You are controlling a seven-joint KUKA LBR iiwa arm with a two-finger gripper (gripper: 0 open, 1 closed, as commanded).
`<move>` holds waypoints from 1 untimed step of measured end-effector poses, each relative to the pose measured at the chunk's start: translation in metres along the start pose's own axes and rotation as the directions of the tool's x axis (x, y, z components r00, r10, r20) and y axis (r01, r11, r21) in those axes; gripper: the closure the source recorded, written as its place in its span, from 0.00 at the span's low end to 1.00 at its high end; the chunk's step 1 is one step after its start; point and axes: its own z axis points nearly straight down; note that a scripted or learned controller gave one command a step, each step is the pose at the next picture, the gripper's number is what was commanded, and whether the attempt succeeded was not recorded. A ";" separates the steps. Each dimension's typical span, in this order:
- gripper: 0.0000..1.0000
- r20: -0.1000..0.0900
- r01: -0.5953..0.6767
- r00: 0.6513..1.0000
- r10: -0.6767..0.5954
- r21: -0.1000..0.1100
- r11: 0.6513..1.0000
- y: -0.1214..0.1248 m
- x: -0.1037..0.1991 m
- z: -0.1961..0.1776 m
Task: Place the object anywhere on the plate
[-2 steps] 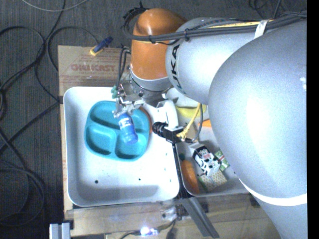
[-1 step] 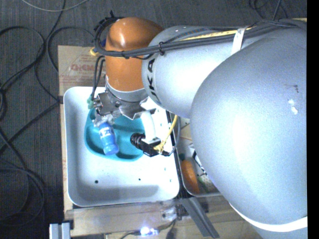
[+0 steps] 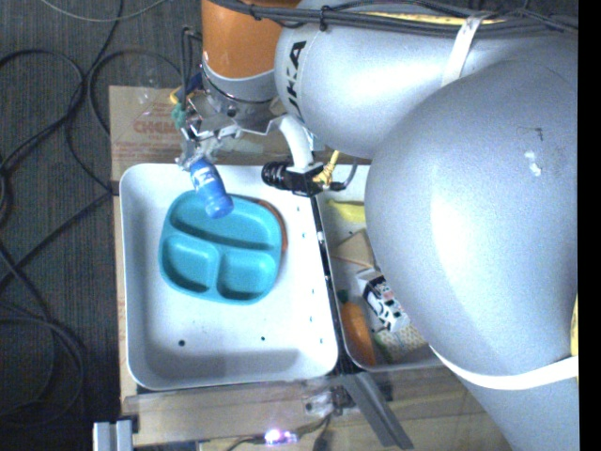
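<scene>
A blue divided plate (image 3: pixel 223 251) lies in the left white bin (image 3: pixel 150 346). A small blue bottle (image 3: pixel 208 188) with a pale cap hangs tilted over the plate's upper left rim. My gripper (image 3: pixel 194 154) reaches down from the orange-banded wrist above and is shut on the bottle's cap end. The bottle's lower end sits just above or against the plate's edge; I cannot tell which.
The grey arm covers most of the right bin (image 3: pixel 349 252), where an orange round item (image 3: pixel 357 334), a white patterned item (image 3: pixel 383 304) and yellowish items show. A brown rim (image 3: pixel 275 216) peeks from under the plate. A cardboard sheet (image 3: pixel 141 130) lies behind the left bin.
</scene>
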 end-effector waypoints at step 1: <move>1.00 -0.001 0.024 1.000 -0.024 0.003 1.000 -0.042 -0.036 0.040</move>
